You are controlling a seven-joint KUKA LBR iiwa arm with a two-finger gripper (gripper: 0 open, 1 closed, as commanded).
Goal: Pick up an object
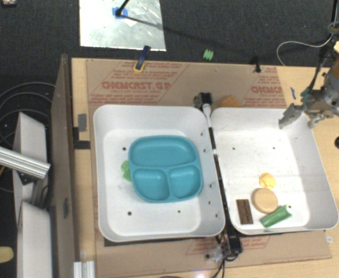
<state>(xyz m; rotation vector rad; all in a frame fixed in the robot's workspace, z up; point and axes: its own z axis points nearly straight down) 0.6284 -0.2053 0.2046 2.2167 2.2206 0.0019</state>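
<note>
The right bin (308, 172) holds a small cluster near its front edge: a yellow piece (266, 180), a tan round piece (264, 200), a brown bar (244, 211) and a green cylinder-like piece (275, 216). My gripper (299, 119) hangs over the far right corner of that bin, well behind the cluster. Its two fingers stand apart, open, with nothing between them.
In the left bin (109, 155) lies a blue divided plate (165, 168) with a small green piece (125, 168) poking out at its left side. A dark divider (213, 149) runs between the bins. Cables trail at the right behind the arm.
</note>
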